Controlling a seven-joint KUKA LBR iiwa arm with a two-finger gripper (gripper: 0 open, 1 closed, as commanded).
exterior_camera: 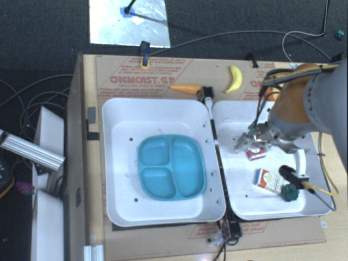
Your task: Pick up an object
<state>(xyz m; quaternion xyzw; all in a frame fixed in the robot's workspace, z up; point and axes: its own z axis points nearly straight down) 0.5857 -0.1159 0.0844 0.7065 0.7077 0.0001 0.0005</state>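
Camera view, right bin (239, 197): nearest lie a green object (290, 194) and a small white-and-orange box (268, 180), close together. Farther in, a red-and-white packet (254, 154) lies just beside the gripper (246, 141); whether the gripper is clenched cannot be told. Left bin (124, 125) holds a blue divided plate (171, 166). Beyond, carrot (184, 89) and banana (235, 79) rest on the bench (136, 72).

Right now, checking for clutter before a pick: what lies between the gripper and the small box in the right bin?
In the camera view, a small red object lies between the gripper and the box, close beside the gripper.
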